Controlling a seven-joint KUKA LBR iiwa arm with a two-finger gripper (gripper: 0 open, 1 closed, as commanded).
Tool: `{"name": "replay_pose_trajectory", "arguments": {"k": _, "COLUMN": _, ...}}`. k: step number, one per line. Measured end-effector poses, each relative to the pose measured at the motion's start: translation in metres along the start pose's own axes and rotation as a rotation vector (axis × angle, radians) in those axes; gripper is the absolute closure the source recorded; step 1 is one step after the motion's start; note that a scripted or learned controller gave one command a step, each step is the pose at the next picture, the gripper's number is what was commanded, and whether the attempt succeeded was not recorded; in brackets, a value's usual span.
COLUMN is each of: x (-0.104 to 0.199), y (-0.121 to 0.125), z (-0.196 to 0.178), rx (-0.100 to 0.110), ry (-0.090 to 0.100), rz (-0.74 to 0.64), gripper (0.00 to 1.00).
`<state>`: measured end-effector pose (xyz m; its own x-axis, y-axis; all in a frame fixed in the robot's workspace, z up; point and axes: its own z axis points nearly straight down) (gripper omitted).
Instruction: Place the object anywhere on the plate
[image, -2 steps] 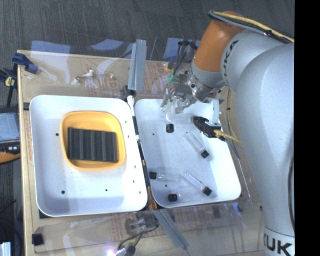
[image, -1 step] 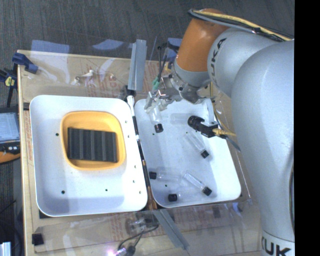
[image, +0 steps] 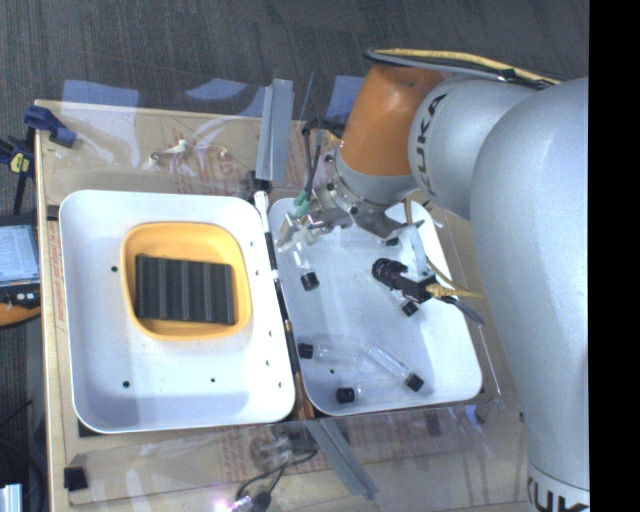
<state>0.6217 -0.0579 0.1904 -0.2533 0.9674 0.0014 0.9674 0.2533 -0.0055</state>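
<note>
The tool (image: 300, 222), grip state impossible to tell, sits low in the right white bin (image: 455, 385), so it should secure a small black block (image: 309, 281) just below before crossing to the yellow plate (image: 185, 242).

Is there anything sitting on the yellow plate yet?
Yes: a dark ribbed rectangular block lies flat on the yellow plate in the left bin.
</note>
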Motion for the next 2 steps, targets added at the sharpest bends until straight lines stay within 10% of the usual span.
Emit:
{"name": "replay_pose_trajectory", "arguments": {"k": 1, "x": 0.0, "y": 0.0, "z": 0.0, "rx": 0.0, "ry": -0.001, "rz": 0.0, "gripper": 0.0}}
{"name": "replay_pose_trajectory", "arguments": {"k": 2, "x": 0.039, "y": 0.006, "z": 0.0, "rx": 0.001, "ry": 0.0, "rz": -0.05, "gripper": 0.0}}
